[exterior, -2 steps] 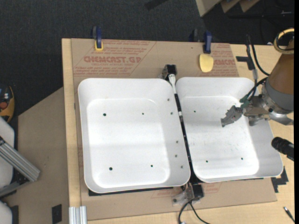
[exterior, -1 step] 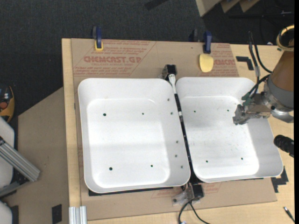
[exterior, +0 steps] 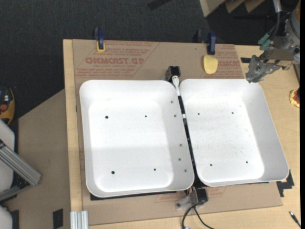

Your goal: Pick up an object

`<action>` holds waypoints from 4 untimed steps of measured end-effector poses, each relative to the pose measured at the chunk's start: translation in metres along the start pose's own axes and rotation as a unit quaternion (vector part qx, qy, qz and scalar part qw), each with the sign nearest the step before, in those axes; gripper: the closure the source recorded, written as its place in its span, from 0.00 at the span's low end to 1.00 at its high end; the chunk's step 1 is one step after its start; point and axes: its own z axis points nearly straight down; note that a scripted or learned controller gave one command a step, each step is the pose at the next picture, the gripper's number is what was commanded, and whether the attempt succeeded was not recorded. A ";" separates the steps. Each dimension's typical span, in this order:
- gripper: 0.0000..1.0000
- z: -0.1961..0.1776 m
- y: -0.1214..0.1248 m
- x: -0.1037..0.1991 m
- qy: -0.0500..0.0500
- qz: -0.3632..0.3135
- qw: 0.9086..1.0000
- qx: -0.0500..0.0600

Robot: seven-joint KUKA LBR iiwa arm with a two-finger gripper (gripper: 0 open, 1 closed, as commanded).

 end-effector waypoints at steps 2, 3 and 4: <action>1.00 -0.019 -0.062 0.100 0.003 -0.001 1.000 0.004; 1.00 0.087 -0.030 0.133 0.001 0.002 1.000 0.017; 1.00 0.047 -0.055 0.159 0.002 0.002 1.000 0.010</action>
